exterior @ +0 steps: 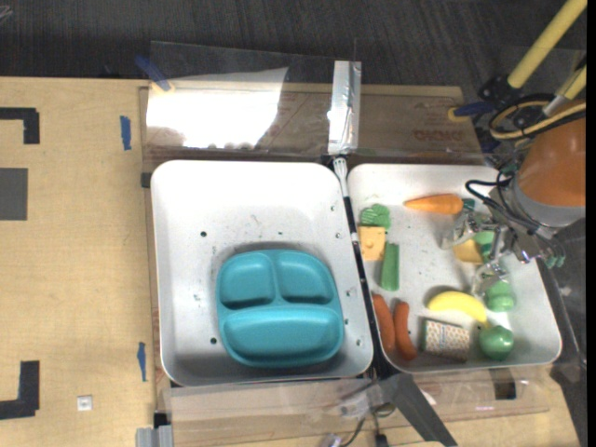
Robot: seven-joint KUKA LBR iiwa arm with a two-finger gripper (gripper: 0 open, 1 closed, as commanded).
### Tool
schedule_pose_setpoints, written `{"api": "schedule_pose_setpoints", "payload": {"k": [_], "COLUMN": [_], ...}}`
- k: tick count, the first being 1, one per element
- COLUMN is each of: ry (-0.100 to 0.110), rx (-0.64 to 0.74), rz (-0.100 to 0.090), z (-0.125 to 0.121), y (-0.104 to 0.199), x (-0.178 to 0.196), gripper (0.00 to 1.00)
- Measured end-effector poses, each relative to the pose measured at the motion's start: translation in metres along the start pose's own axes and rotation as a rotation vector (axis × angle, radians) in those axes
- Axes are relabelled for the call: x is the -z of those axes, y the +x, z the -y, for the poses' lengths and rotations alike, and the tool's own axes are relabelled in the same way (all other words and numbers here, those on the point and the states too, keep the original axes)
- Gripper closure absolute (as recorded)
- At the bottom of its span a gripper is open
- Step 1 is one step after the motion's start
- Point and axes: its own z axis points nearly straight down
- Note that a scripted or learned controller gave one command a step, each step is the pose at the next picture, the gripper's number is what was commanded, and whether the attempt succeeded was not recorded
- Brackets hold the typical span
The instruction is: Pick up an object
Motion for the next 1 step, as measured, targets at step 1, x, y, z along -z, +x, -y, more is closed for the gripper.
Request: {"api": "schedule_pose_setpoints", "payload": {"k": [1], "ry": [0.006], "rx": [0.0], "rz": [0.014], "z": [0.0007], "y": [-0.0047], "x": [0.0139], "gripper": [1.0]}}
